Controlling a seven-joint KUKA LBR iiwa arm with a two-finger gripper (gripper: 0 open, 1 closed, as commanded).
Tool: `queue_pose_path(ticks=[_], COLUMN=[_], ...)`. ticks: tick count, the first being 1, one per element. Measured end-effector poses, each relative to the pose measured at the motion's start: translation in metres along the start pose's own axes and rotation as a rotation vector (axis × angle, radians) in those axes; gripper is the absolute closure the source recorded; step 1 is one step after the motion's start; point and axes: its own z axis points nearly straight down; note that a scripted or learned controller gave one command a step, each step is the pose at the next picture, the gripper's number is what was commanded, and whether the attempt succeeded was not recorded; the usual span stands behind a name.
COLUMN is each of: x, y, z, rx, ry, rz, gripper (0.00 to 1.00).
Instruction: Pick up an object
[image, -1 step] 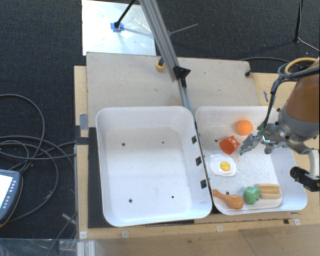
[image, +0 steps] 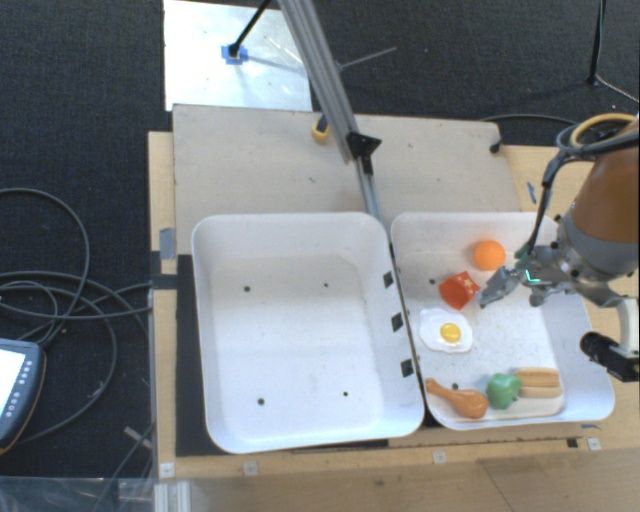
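Note:
The right bin (image: 430, 235) holds several toy foods. An orange ball (image: 489, 254) lies near its back, and a red block (image: 459, 290) sits just in front of it. A fried egg (image: 446, 333) rests mid-bin. Along the front edge lie a brown drumstick (image: 458, 398), a green vegetable (image: 503, 389) and a hot dog bun (image: 539, 381). My gripper (image: 503, 285) hangs over the bin's middle, just right of the red block and below the ball, and nothing is seen held in it.
The left bin (image: 290, 228) stands beside the right one, with a divider ridge between them. A slanted metal pole (image: 335, 95) crosses the bench at the back. Cables and a tablet (image: 15, 385) lie on the floor at the left.

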Motion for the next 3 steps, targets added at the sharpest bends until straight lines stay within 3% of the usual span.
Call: queue_pose_path(ticks=[1,2,3], x=[0.004,0.005,0.003], y=[-0.002,-0.001,0.001], z=[0.062,0.111,0.098], rx=[0.006,-0.001,-0.006], ry=[0.001,0.002,0.000], rz=[0.002,0.003,0.002], gripper=[0.00,0.00,1.00])
